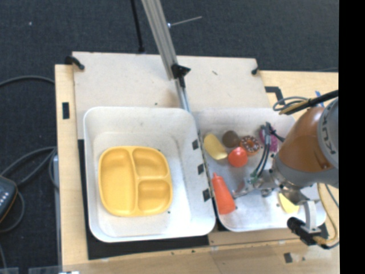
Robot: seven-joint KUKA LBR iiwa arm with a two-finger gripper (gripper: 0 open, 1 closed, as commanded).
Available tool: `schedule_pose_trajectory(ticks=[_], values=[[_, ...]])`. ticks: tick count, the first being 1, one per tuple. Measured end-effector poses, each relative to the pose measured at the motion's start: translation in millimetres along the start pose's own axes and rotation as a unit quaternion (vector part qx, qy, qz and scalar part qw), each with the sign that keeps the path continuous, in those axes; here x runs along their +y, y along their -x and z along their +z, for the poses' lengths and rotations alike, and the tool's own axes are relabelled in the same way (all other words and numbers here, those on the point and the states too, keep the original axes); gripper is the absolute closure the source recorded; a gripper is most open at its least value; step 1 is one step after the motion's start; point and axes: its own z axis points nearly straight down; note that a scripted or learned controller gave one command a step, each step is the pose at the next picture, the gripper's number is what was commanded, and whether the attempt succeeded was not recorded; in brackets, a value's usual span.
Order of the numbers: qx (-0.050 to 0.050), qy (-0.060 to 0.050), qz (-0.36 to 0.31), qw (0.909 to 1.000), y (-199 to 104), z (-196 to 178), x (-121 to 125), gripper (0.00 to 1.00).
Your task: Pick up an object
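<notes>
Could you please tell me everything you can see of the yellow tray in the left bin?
The yellow tray is a rounded rectangular plate, seemingly smooth plastic, with three compartments: one long section along its left side and two smaller ones stacked on its right. It lies flat and right side up on the floor of the left bin, towards that bin's left and middle, apart from the walls. Its compartments hold nothing visible. Nothing touches it but the bin floor beneath; the arm works over the other bin.

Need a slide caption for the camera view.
Arm's tool over the right bin beside an orange carrot; yellow tray in left bin.
</notes>
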Motion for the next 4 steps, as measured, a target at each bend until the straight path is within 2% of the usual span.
schedule_pose_trajectory(ticks=[1,4], values=[[0.000,0.003,0.000,1.0000,0.8,-12.6,2.1,1.00],[-0.002,0.010,0.002,0.9999,4.2,-43.6,6.2,1.00]])
